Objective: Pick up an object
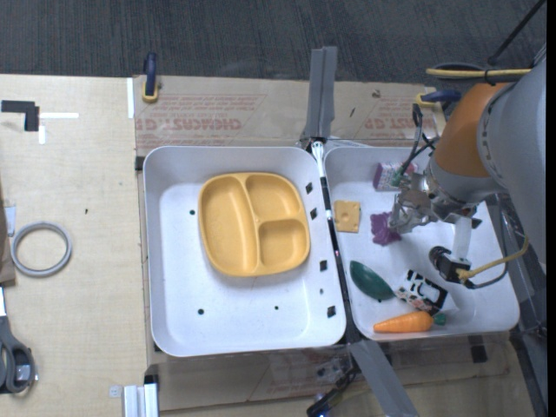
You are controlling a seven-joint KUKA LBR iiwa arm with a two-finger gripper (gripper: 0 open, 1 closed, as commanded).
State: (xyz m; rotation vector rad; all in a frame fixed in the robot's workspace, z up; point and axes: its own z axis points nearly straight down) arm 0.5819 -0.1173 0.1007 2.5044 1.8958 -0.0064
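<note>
The arm reaches in from the right over the right bin [486, 315]. Its gripper [402, 220] is low in that bin, right beside a small purple object [380, 229] and touching or nearly touching it. Another purple piece [384, 176] lies toward the bin's back. A tan square [347, 216] sits near the divider. A dark green leaf-shaped piece [372, 281], a black-and-white toy [423, 289] and an orange carrot [404, 323] lie along the front. I see nothing lifted off the bin floor.
The left bin [174, 320] holds a yellow divided plate [254, 223]. A grey bar [322, 94] stands behind the gap between the bins. On the bench at the left lie a grey ring [38, 248] and scissors [16, 363].
</note>
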